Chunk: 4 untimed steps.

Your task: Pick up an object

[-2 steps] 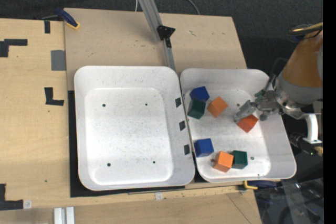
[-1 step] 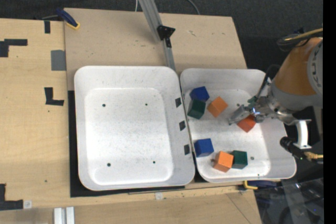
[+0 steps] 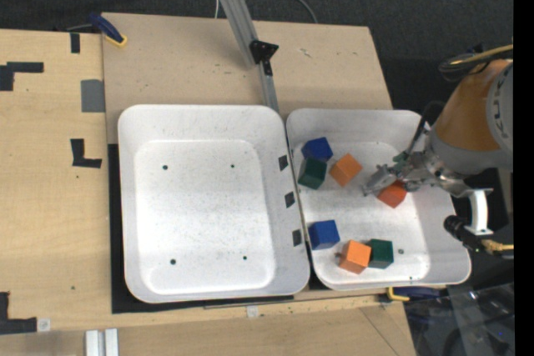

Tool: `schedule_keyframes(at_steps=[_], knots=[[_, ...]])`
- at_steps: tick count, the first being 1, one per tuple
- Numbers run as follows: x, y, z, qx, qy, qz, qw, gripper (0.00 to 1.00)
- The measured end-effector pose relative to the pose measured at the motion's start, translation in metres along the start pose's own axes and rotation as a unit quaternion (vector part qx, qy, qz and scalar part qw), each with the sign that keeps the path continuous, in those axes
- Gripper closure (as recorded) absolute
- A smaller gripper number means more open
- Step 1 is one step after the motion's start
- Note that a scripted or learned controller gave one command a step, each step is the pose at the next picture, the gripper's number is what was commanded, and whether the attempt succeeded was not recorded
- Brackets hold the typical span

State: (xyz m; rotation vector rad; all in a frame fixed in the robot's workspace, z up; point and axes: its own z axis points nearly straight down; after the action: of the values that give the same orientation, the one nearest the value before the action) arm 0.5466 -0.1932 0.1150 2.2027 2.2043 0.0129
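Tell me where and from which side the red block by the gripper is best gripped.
Judging by its pose, grip the red block across two opposite flat side faces, coming from straight above. It lies apart from the orange block, with bare floor of the right bin around it, so fingers should fit. The gripper is beside it.

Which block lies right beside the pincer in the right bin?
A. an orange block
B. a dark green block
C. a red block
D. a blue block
C: the red block lies right at the pincer near the right bin's far side, while the other blocks sit apart from it.
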Motion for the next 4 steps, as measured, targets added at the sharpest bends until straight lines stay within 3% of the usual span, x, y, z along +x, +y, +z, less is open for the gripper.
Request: schedule_keyframes(at_steps=[1, 2, 3, 4], knots=[[0.0, 0.001, -0.009, -0.001, 0.0, -0.001, 1.0, 1.0], [-0.007, -0.001, -0.054, 0.011, 0.005, 0.0, 0.9999, 1.0], [-0.007, 0.002, -0.107, 0.009, 0.005, -0.001, 0.9999, 1.0], [0.044, 0.003, -0.115, 0.012, 0.007, -0.003, 0.9999, 1.0]])
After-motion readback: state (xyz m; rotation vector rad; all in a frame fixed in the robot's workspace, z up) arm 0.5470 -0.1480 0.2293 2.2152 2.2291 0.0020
